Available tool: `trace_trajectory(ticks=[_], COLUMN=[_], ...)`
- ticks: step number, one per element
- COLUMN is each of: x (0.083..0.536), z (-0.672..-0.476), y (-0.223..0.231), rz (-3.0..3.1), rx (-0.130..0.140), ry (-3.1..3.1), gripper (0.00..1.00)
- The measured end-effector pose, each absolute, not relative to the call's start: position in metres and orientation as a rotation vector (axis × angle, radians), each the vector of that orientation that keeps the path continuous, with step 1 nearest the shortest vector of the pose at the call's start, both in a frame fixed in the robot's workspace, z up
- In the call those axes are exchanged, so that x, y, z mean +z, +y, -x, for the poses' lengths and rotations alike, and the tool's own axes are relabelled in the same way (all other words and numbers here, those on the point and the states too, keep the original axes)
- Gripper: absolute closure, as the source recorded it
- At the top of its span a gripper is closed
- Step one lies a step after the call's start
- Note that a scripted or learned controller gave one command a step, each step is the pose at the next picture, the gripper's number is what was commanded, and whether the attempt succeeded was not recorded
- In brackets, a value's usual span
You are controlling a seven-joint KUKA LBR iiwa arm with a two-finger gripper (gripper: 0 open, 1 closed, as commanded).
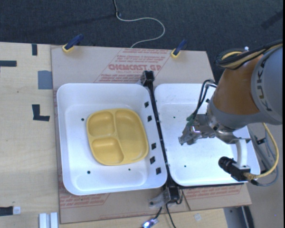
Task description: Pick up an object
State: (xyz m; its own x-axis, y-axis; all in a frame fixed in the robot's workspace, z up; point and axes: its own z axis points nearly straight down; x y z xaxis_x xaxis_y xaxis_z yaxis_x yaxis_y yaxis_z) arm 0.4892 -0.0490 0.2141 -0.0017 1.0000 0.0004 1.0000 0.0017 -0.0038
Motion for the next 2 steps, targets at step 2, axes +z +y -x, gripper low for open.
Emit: trace_trajectory(ticks=[2], x=[0.22], z=[-0.49], y=[-0.042], rz=[2.219], rx=[0.005], ry=[-2.22], gripper=[1.0])
